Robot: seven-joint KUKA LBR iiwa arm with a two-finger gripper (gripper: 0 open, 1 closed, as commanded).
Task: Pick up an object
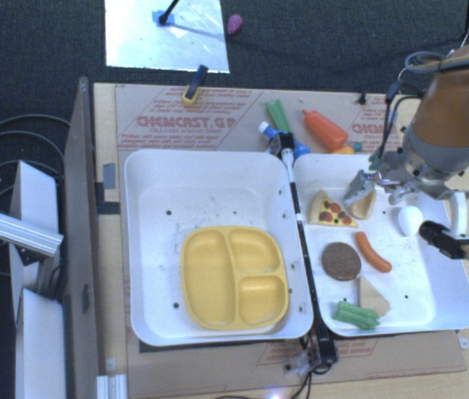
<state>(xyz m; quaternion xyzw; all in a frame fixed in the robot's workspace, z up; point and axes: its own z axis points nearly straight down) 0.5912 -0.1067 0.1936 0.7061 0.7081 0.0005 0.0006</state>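
White plastic, two shallow bins side by side on my bench. On my screen the left bin [147,189] carries a yellow divided tray [234,277] toward its 5 o'clock corner. The right bin [459,302] holds the play food I'm after. Taking that bin as a clock face, a pizza slice [332,211] lies at about 10 o'clock, a pale bread-like piece [364,204] just beside it toward 11, a white egg [408,219] near 1 o'clock, an orange sausage [372,252] close to the centre, a brown round patty [341,260] at 8 o'clock, a tan wedge [373,294] at 6, and a green ridged piece [357,315] at 7 o'clock by the rim.

Beyond the bins at 12 o'clock I see a carrot [324,130] and a green-and-blue item [280,123] on the cardboard.

My gripper [361,191] hangs over the bin's 11 o'clock area, right at the pale piece, with the grey-and-orange arm [455,98] reaching in from 3 o'clock. I cannot tell whether the jaws are spread or pressed together, nor whether they touch the piece.
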